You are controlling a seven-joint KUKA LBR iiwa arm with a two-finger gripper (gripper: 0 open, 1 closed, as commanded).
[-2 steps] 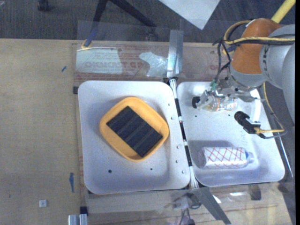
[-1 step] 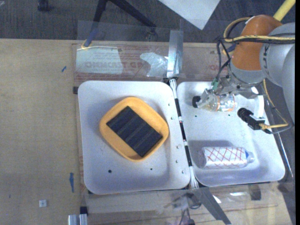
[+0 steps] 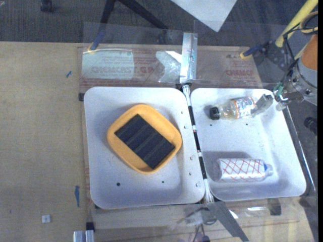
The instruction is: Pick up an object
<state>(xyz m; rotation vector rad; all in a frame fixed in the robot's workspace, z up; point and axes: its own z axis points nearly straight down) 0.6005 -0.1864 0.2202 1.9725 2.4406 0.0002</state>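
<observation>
I see the gripper (image 3: 266, 104) low at the far right corner of the right bin (image 3: 290, 150), its tip at the base of a small bottle (image 3: 233, 109) lying on its side there; I cannot tell how its jaws stand. A netted bottle (image 3: 241, 169) lies nearer me. The left bin (image 3: 98, 150) has an orange dish (image 3: 144, 137).
</observation>
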